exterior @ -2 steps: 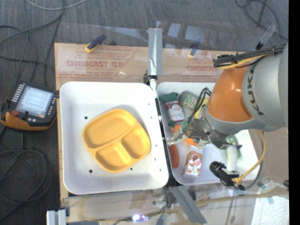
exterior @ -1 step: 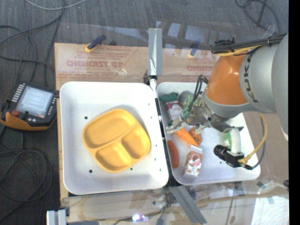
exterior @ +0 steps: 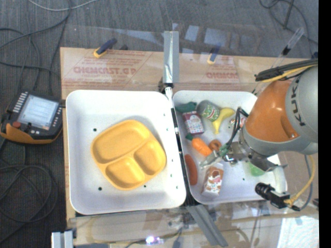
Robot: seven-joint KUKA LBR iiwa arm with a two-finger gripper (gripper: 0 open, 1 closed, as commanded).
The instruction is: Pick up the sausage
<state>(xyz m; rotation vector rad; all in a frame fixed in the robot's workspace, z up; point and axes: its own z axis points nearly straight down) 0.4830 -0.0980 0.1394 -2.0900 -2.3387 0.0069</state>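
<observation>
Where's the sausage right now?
The sausage lies in the right bin, against its left wall, just below the carrot and left of the small carton.

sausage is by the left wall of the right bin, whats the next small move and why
Probably shift the gripper left and slightly toward the bin's front edge: it sits over the carton and carrot, while the sausage lies untouched beside the bin wall.

The sausage (exterior: 191,169) is a small red-brown one, long and thin with round ends. It lies flat on the floor of the right white bin (exterior: 235,194), close to the bin's left wall. It points up and down in the view, just left of a little carton (exterior: 213,180).
</observation>
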